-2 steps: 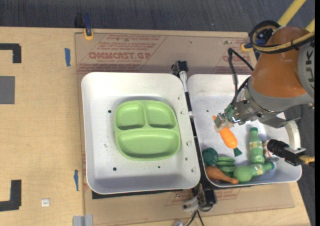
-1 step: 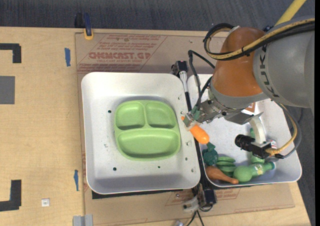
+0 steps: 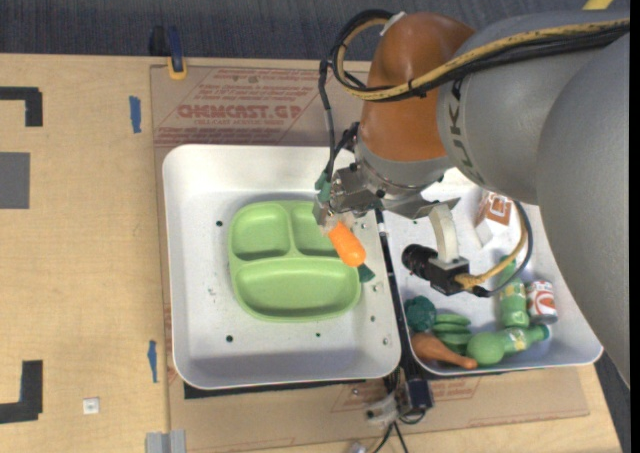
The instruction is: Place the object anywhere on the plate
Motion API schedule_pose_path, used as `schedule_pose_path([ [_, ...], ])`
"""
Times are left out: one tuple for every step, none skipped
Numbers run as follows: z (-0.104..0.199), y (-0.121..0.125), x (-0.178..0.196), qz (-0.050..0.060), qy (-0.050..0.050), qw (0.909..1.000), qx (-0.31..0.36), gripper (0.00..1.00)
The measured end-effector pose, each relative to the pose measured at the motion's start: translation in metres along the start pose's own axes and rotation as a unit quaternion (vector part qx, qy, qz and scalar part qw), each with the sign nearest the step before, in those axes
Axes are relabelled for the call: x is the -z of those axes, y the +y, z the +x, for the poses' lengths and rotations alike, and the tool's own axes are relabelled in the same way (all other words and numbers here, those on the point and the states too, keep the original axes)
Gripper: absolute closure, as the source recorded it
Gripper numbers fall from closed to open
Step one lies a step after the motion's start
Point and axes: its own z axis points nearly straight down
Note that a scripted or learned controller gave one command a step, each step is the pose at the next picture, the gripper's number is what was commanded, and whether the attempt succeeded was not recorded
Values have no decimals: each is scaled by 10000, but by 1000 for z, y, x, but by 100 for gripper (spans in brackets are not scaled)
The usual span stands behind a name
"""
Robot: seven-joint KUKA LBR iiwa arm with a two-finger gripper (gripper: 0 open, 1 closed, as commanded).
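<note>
Orange toy carrot (image 3: 347,243) hangs clamped in jaws of gripper (image 3: 338,213), long axis slanting down-right, tip over right rim of green plate (image 3: 290,276), so release pt lies slightly left.

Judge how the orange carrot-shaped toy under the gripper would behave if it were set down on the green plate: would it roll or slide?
The carrot looks smooth, tapered and rounded, so it would probably roll in a curve. It looks like light plastic, so likely stiff. The green plate has raised dividers that may stop it.
</note>
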Motion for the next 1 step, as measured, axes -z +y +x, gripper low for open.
schedule_pose_path([
  [-2, -1, -1, 14, -14, 10000, -9, 0],
])
